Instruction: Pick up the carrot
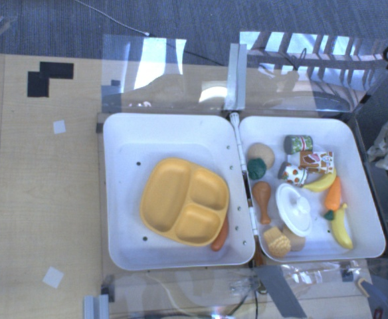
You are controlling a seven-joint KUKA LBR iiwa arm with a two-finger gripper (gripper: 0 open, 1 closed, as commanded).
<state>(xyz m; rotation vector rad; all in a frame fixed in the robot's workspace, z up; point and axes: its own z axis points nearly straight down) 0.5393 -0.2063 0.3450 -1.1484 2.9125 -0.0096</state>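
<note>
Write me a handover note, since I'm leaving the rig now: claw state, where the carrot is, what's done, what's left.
Claw: its state can't be judged from the camera view.
Carrot: lying in the right bin, near its right wall, between two bananas, one above-left and one below. A white lidded dish sits to its left.
Done: nothing visible; carrot not picked up.
Left: reach in, grasp the carrot, lift it.

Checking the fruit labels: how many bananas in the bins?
2, both in the right bin. One banana lies near the middle, just left of the carrot. The other banana lies by the front right corner, below the carrot. More could be hidden under other items.
</note>
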